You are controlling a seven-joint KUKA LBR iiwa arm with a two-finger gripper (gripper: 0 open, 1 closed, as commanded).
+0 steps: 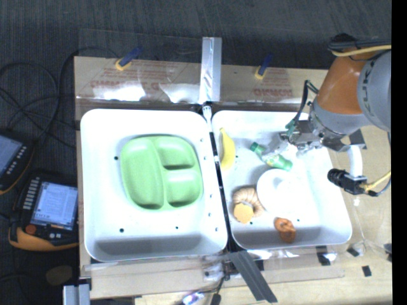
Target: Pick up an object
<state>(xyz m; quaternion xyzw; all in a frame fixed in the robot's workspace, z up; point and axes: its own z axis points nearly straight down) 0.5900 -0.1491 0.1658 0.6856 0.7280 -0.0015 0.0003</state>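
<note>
Over the right bin (331, 230), your gripper (299, 137) is hanging near the back, just beside a green-and-clear bottle (272, 155) lying on its side. You cannot tell whether the jaws are open or closed; the wrist is hiding them. Nothing is showing between them. A white disc (278, 189) is lying just in front of the bottle. A yellow banana (226, 149) is resting against the bin's left wall. A tan pastry-like item (246, 204) and a small orange-brown object (285, 228) are sitting toward the front. A green divided plate (162, 171) is occupying the left bin (102, 234).
</note>
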